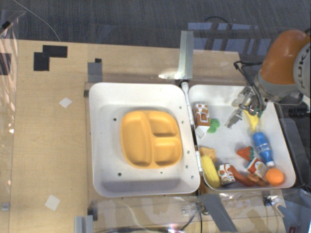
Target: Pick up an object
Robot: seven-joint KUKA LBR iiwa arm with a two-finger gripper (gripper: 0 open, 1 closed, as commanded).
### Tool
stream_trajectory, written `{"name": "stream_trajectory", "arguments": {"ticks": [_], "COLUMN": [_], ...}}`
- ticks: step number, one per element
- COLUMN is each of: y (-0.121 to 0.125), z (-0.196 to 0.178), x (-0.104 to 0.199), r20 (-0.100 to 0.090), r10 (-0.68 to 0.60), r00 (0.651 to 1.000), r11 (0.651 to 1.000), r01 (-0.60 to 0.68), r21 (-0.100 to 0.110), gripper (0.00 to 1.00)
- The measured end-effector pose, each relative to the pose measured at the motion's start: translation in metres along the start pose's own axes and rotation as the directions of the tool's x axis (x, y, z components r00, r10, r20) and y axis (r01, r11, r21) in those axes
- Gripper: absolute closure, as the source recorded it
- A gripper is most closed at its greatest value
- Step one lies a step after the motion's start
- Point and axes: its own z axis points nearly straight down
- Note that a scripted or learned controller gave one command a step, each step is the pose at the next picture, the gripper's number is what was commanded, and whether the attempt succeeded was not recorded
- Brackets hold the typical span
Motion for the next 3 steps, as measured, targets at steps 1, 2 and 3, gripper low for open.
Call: {"name": "stream_trajectory", "arguments": {"ticks": [1,2,3], "y": [0.015,0.055,0.049], "z": [0.037,0.037,0.035], "x": [0.032,-0.001,0.018], "r20": [0.000,-0.011,0.015], "r10": [0.132,0.026,0.148], "r00": [0.991,1.000,0.989], "r11": [0.991,1.000,0.989], "r01": [-0.132,-0.026,-0.148], "r21": [-0.001,0.008,0.006], "gripper": [0.00,0.00,0.00]}}
